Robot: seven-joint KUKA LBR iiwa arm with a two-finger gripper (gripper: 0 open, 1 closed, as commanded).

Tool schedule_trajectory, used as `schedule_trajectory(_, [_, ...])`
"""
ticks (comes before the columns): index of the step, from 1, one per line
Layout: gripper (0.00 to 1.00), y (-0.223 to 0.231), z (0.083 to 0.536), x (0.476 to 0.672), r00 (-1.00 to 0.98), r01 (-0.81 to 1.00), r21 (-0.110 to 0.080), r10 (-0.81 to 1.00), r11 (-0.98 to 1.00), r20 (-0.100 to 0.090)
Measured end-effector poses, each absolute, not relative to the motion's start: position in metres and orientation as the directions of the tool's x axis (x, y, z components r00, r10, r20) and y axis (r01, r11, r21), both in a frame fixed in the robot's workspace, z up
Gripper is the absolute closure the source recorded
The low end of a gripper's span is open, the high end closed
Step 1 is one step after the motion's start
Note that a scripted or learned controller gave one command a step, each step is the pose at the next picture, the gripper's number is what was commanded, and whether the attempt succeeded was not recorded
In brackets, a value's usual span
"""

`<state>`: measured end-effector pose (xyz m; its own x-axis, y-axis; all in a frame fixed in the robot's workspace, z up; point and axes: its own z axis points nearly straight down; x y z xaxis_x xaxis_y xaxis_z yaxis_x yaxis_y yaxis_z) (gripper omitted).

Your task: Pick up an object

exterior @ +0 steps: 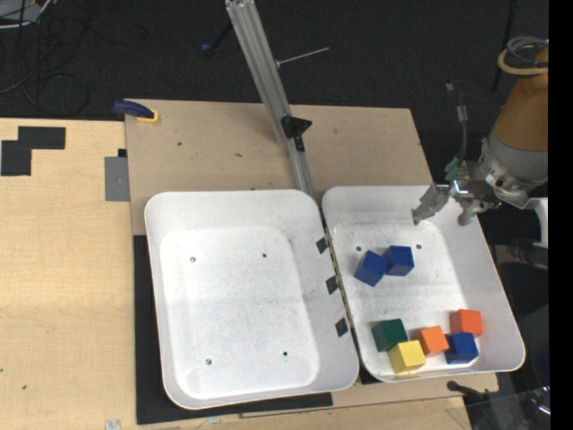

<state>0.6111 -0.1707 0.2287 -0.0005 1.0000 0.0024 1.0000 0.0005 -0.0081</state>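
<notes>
Hovering with fingers apart, the end effector [445, 206] hangs above two touching blue cubes [384, 265]; nothing gripped.

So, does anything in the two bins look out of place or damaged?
Nothing stands out. All the blocks lie inside the right bin: two blue blocks touching near its middle, five more clustered at its near edge. None looks damaged or spilled out.

Counter [63, 240]: pale wood-grain surface, matt. Two bins [233, 213], [474, 267]: white plastic, smooth, faintly speckled, slight sheen. Blocks along right bin's near edge [430, 340]: solid colours, matt, plastic or painted wood, undetermined. Slanted rail [264, 70] at counter's far edge: ribbed bare metal, satin. Gripper [445, 202]: grey metal, dull.
</notes>
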Motion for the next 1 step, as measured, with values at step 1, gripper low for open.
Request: schedule_trajectory(1, [0.00,-0.1707,0.2316,0.6120,-0.002,1.000,-0.003,1.000,0.002,0.001])
